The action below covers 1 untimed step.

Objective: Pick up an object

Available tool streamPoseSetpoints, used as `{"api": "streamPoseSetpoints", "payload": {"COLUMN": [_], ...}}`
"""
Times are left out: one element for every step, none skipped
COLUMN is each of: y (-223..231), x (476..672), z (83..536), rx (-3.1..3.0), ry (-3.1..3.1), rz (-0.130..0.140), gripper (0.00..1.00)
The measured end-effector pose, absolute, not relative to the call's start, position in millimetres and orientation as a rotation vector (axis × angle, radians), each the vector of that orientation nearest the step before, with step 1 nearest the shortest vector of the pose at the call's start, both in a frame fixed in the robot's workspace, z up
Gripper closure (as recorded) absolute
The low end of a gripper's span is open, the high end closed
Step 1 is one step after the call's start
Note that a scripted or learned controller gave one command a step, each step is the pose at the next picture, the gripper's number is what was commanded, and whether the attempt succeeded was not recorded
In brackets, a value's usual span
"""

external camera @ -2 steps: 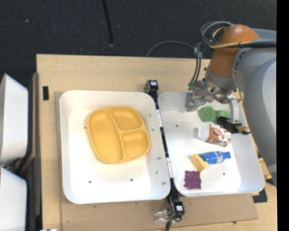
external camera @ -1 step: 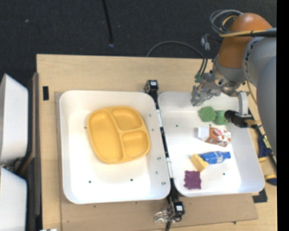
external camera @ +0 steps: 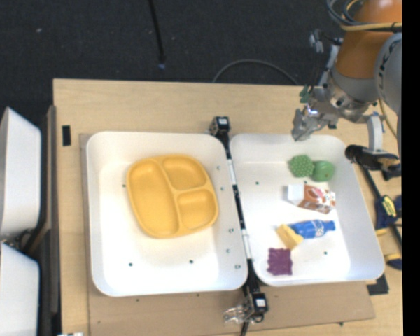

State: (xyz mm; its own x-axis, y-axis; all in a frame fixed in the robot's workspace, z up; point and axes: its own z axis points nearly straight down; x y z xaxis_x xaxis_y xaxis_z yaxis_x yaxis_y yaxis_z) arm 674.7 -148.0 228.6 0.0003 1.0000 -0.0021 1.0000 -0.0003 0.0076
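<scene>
Arm (external camera: 367, 40) in from the right, gripper (external camera: 306, 128) poised over far edge of right bin (external camera: 350, 257), just beyond the green piece (external camera: 302, 165). Jaws: cannot tell whether open or closed at this angle; nothing seen between them. Candidates all in right bin: green piece with lighter green one (external camera: 323, 170) touching it at the far side; white-and-red packet (external camera: 311, 197) mid-bin; blue tube (external camera: 312, 228) with yellow piece (external camera: 289, 236) at its end; purple piece (external camera: 280, 261) nearest the camera. Left bin (external camera: 105, 264) holding yellow divided tray (external camera: 172, 194). No pick made yet, by the look of it. Risks, as judged: straight descent from here likely to land on bin rim or bare floor short of the green pair. Green pieces touching, so a grab may catch both or nudge one aside. Rounded shapes apt to squirt out of a pinch. Packet flat and hard to get under. Tube and yellow piece close together, prone to a glancing, off-centre grip.
</scene>
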Motion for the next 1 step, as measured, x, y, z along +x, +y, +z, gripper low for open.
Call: {"api": "streamPoseSetpoints", "payload": {"y": [-149.4], "x": [675.7], "z": [259.9], "rx": [2.215], "ry": [2.22], "rz": [0.004], "gripper": [1.0]}}
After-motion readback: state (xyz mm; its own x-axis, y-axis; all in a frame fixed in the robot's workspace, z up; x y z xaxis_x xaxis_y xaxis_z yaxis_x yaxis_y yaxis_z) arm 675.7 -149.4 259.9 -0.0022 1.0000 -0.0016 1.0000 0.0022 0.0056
